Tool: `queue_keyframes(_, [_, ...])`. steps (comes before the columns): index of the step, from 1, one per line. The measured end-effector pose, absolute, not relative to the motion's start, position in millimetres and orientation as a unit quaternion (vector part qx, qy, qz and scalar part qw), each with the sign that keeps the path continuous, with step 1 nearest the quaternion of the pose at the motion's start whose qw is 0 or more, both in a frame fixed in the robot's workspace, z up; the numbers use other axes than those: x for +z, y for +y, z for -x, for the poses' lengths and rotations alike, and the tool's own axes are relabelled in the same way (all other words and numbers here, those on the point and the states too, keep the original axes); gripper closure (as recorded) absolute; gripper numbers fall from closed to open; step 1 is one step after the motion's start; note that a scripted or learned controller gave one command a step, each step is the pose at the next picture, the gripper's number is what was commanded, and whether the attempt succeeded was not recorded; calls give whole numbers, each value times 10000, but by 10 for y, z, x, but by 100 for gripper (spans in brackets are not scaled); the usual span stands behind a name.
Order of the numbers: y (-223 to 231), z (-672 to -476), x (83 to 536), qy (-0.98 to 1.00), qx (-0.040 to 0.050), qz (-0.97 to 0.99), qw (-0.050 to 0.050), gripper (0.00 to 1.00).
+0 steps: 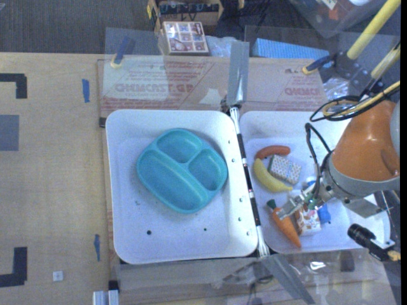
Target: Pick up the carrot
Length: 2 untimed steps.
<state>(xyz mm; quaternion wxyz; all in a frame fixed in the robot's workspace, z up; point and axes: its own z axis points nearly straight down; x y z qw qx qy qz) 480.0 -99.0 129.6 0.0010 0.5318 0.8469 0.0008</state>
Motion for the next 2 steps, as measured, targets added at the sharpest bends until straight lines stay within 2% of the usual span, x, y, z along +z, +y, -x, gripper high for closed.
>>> queue_keyframes(1, [-1096, -4795, 1019, 8044, 5, -5941, 13, 0])
queue_keyframes(2, [-1103, -4806, 1121, 8038, 12, -5949, 36, 100])
